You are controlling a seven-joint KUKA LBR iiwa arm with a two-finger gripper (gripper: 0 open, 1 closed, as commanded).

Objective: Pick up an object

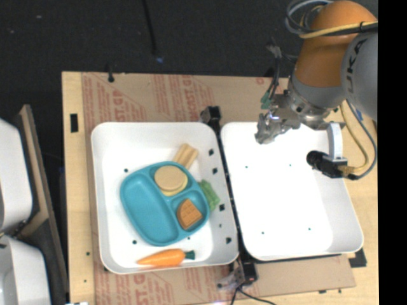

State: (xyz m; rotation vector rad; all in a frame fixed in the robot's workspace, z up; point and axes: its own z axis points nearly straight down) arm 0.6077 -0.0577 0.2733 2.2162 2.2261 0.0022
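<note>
Orange plastic carrot (166,257) lying flat near the front edge of the left bin (108,145), just in front of a blue divided tray (145,211) holding a round biscuit (172,178) and a slice of toast (189,214). Likely light, stiff and smooth; best pinched across the thicker middle, where tapering matters least. End effector (272,127) over the right bin's (292,234) back corner, well apart; open or clenched, impossible to tell.

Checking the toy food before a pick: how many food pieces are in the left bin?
5 visible: a round cracker and toast on the blue tray, a wooden piece behind it, a green piece at its right, a carrot in front. The tray may hide more.
</note>
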